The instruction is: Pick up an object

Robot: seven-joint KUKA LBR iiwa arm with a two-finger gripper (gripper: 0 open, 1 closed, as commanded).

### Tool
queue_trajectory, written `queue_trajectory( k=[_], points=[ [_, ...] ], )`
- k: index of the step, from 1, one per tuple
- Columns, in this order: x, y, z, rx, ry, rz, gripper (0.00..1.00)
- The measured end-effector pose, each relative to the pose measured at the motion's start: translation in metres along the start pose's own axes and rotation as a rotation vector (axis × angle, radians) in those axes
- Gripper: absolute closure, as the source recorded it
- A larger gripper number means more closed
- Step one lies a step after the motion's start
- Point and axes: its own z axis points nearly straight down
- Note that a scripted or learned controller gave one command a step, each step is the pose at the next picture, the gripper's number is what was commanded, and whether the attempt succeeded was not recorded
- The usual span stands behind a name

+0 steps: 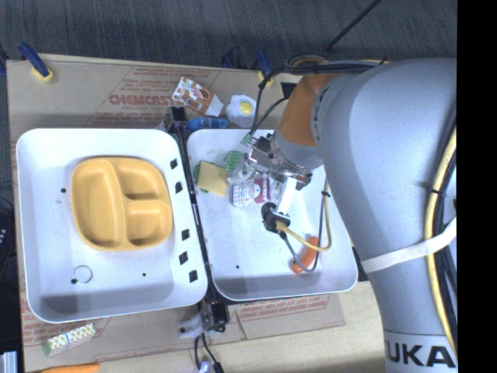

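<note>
claw hanging over the right bin's clutter

well left of the claw [250, 179], a yellow tray [120, 202] is sitting in the left bin [31, 208]. just left, a yellow sponge [211, 178]; beneath it, a pale packet [243, 194]. claw state: cannot tell. best approach, judging: centring over one item, descending straight. an orange piece [308, 253] is lying down-right.

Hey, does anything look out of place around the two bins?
Yes. Several items lie outside the bins on the cardboard: a snack packet and a yellow object behind them, and a small wrapped packet in front of the left bin.
</note>
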Motion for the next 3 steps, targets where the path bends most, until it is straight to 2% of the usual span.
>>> queue_trajectory(
  k=[1,2,3],
  points=[
    [0.008,-0.049,0.001,-0.001,0.0,-0.338,0.0],
    [0.011,-0.045,-0.016,-0.013,0.005,-0.344,1.0],
    [0.004,-0.11,-0.099,-0.003,0.0,-0.367,1.0]
  ],
)
